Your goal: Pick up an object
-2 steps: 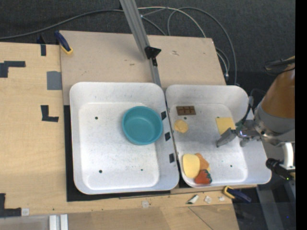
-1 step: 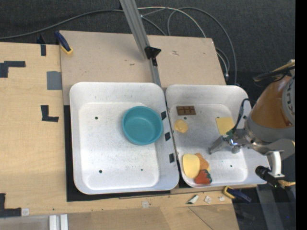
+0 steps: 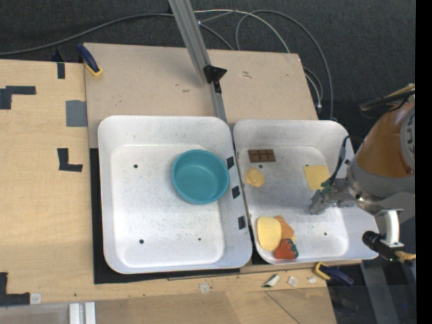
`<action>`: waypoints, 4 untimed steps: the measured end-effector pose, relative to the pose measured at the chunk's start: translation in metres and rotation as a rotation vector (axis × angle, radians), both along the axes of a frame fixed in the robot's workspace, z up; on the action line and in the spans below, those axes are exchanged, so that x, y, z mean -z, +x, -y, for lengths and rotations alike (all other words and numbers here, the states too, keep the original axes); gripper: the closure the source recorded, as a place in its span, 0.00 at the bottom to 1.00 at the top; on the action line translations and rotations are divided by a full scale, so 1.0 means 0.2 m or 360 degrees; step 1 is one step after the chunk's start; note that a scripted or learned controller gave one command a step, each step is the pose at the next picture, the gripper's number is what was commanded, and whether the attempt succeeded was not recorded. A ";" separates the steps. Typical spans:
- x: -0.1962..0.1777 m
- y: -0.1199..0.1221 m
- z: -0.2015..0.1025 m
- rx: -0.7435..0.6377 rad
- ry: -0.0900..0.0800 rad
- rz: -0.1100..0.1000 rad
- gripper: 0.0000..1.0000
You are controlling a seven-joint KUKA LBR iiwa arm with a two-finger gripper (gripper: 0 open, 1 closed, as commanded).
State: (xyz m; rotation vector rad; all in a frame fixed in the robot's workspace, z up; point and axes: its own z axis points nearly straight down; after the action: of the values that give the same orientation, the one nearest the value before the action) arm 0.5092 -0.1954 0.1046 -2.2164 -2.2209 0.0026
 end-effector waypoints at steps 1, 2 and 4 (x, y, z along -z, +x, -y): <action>-0.26 0.05 0.01 0.0000 -0.0005 0.0011 1.00; -0.52 0.06 0.01 0.0000 -0.0005 0.0013 1.00; -0.55 0.31 -0.48 -0.0009 0.0000 0.0007 1.00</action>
State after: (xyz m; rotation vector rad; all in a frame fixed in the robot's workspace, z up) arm 0.5703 -0.1001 0.2154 -2.2126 -2.2290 -0.0025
